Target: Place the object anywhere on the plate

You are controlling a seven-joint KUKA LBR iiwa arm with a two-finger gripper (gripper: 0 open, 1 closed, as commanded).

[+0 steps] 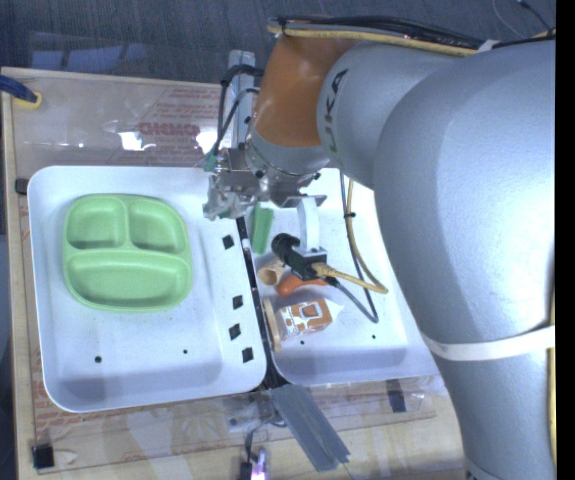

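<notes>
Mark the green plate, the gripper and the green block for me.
green plate (127,253): camera view, on its large lower compartment.
gripper (225,200): camera view, at its tip over the bins' shared edge.
green block (261,228): camera view, on its visible face.

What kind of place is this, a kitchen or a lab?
Most likely a robotics lab: a grey arm reaches over two white bins on a bench, with a green plate and small toy-like objects.
</notes>
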